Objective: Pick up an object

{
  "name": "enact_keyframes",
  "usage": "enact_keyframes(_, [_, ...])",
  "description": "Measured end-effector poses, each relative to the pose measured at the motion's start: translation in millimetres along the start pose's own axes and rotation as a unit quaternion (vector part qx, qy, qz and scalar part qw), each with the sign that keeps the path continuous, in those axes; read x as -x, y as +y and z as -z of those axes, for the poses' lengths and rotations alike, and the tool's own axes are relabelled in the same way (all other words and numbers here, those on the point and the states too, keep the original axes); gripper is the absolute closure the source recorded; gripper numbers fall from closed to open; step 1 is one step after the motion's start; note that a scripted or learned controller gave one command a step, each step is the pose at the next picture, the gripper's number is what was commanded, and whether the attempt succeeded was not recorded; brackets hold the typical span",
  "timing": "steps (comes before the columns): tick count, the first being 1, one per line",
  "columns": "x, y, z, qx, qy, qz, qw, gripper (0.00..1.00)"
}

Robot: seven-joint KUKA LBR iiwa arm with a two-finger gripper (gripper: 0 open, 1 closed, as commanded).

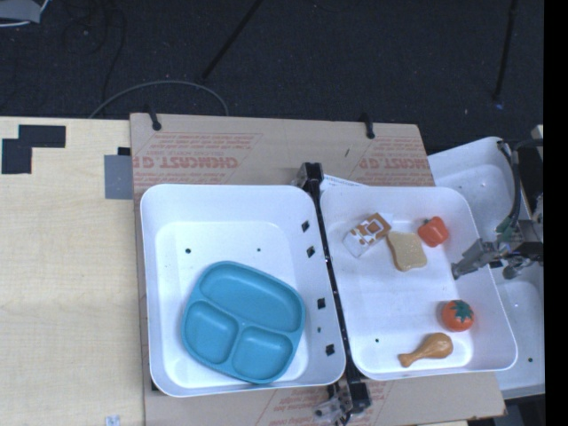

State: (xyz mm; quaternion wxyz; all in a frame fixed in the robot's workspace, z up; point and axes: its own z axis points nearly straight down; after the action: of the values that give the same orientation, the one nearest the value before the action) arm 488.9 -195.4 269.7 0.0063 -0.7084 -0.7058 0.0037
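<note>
The right white bin holds several toy foods. A small brown-and-white box lies near its back, with a tan bread slice beside it. An orange-red pepper sits at the back right. A red tomato and a tan chicken drumstick lie at the front right. My gripper reaches in over the bin's right rim, between the pepper and the tomato, apart from both. It is small and dark here, and I see nothing held in it.
The left white bin holds a blue divided plate. A black divider runs between the two bins. Cardboard lies under both bins. White equipment and the arm's parts stand at the right edge.
</note>
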Motion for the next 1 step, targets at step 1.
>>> enact_keyframes(1, [-0.5, 2.0, 5.9, 0.005, -0.001, 0.002, 1.0000, 0.00])
